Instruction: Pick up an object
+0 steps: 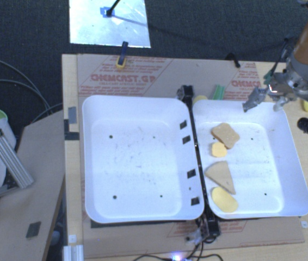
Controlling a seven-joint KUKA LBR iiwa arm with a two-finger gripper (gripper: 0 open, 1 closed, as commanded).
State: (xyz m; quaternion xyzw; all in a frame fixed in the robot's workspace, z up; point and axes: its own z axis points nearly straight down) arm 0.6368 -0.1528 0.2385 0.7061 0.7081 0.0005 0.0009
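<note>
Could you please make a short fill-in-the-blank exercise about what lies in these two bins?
1. All the food pieces lie in the ____ bin of the view.
2. The tan wedge lies between two ____ pieces.
3. The gripper is above the ____ rim of that bin.
4. The tan square piece lies nearest the ____ rim among the pieces.

Missing words: right; yellow; far; far
</note>
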